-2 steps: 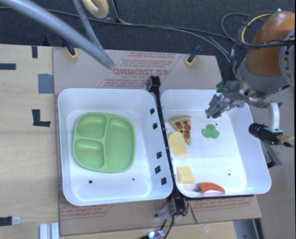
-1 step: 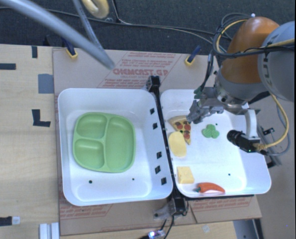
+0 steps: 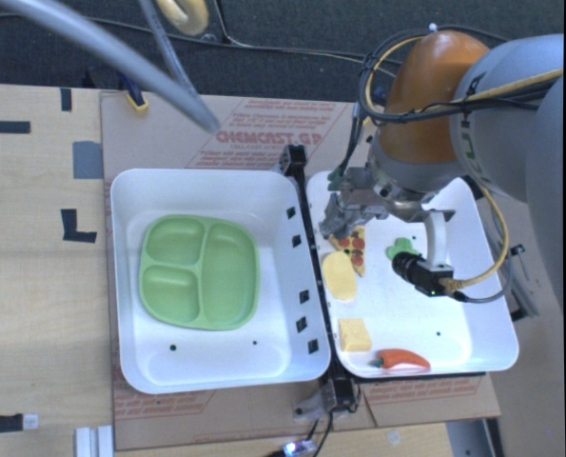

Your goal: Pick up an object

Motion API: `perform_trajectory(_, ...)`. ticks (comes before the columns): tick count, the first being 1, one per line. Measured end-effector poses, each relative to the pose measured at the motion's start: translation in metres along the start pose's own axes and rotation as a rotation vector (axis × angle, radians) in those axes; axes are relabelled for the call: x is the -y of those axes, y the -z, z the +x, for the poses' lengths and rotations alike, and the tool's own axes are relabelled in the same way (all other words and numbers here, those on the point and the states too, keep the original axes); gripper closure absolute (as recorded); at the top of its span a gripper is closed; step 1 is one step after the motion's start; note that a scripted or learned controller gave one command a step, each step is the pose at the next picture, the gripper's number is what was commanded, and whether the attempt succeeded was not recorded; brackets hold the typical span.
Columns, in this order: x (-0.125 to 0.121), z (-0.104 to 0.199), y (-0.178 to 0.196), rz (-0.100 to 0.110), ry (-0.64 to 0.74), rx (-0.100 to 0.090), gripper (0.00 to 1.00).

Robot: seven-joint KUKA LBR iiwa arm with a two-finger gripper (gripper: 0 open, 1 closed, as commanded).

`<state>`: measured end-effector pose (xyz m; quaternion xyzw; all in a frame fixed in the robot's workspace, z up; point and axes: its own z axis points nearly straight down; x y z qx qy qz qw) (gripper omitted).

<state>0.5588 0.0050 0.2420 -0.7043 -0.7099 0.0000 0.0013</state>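
The arm's wrist is covering the upper part of the right bin [image 3: 497, 346]; the gripper [image 3: 344, 225] is hiding part of a red-dotted item [image 3: 358, 250]; a small green thing [image 3: 400, 249] is sitting half hidden.

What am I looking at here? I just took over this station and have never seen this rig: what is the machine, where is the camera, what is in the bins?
One fixed camera looks down at a slant on two white bins. The grey arm with the orange band reaches in from the right; its tool hangs over the right bin. I cannot tell whether it holds anything. That bin has a pale yellow round piece, a yellow block, an orange-red pepper-like toy, a small green item and a red-spotted piece by the tool. The left bin holds a green divided plate.
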Motion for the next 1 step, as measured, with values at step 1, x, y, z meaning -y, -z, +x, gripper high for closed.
perform_trajectory(1,0.0043,0.0518,-0.0129,0.001,-0.002,0.001,1.0)
